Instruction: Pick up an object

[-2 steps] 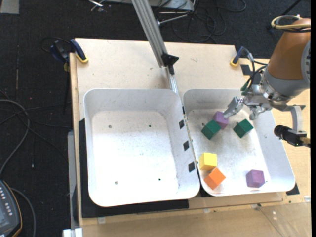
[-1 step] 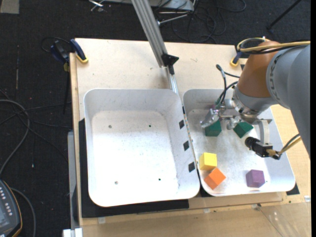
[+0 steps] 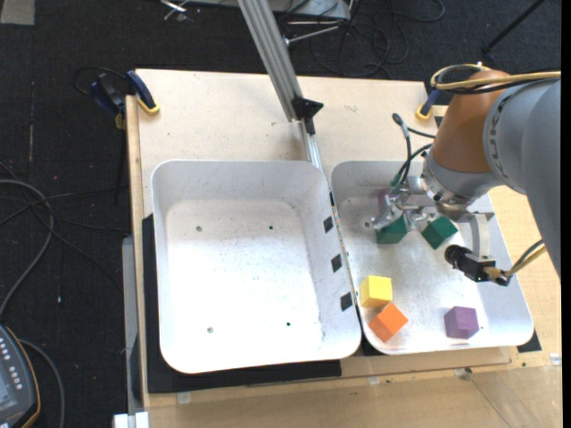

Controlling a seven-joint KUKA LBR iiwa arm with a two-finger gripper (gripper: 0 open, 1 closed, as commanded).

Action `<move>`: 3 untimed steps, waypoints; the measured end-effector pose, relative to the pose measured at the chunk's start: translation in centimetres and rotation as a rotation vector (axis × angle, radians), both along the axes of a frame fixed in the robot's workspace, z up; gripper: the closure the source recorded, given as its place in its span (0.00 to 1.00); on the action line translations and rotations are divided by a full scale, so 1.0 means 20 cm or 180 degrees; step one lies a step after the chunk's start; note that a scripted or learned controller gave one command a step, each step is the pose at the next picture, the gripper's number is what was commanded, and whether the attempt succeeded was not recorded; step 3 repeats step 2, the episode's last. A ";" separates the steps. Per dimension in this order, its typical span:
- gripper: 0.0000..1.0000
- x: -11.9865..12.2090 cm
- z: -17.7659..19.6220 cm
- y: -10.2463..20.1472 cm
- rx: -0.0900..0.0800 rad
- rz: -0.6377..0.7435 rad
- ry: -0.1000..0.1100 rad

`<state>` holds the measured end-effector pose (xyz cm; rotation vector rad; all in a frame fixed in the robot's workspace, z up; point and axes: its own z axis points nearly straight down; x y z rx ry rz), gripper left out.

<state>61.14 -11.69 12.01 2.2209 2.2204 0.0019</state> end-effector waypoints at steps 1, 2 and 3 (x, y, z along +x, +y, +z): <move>1.00 -0.05 0.40 0.37 0.0009 0.0033 -0.0018; 1.00 -0.01 0.37 0.73 0.0009 0.0029 0.0005; 1.00 -0.01 0.37 0.73 0.0009 0.0029 0.0005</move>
